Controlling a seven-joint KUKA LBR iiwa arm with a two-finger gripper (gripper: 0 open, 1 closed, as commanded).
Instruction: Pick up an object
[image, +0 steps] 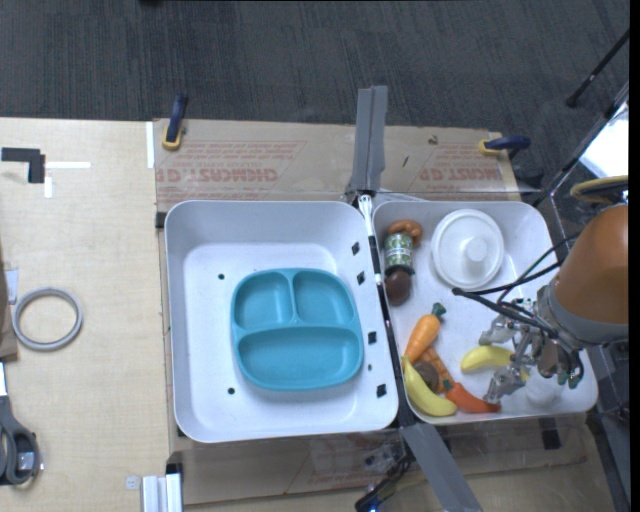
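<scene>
So, starting at the left, the counter (90, 400) carries a grey tape ring (45, 318) and, at its lower edge, a pair of scissors (15, 450). Next comes the left bin (190, 240), which holds a blue divided plate (297, 328). The right bin (535, 225) holds the candidates for picking: a small bottle (399, 250) near its top left, a white lidded cup (468, 248) beside that, a toy carrot (423, 335), a yellow banana (425, 395) along the lower edge, and a second, smaller banana (486, 356) further right. The hand (510, 372) is down low in this bin, just beside the smaller banana and above a red-orange piece (470, 400). Nothing looks lifted, so the pick seems not yet done; closing and raising remain. Whether the hand is spread or clenched, I cannot tell, as cables and metal parts crowd it.
</scene>
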